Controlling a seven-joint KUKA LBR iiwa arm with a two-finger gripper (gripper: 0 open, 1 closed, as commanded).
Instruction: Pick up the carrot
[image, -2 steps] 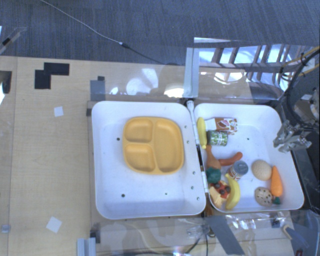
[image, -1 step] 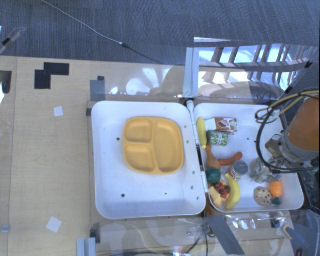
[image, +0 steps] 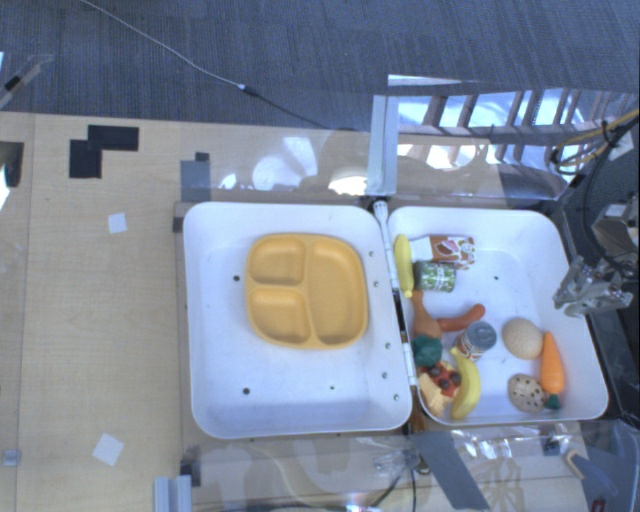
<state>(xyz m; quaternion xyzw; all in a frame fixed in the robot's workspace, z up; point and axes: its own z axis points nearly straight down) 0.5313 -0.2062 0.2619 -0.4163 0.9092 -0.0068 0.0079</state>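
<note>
Firstly, we counted two white bins: the left bin (image: 210, 400) held one yellow plastic plate (image: 305, 290) with three compartments. Across the divider, the right bin (image: 530, 225) held two bananas, one (image: 403, 265) along the left wall and one (image: 466, 383) lower down, one green can (image: 435, 276), one sausage (image: 463, 319) and one smooth egg (image: 521, 338). One tapered orange carrot (image: 552, 366) lay near the bin's right wall, beside the egg. Small items at the lower left overlapped and were hard to identify. Rightmost, the gripper (image: 590, 290) sat over the right rim; we could not tell how its jaws stood.
</note>
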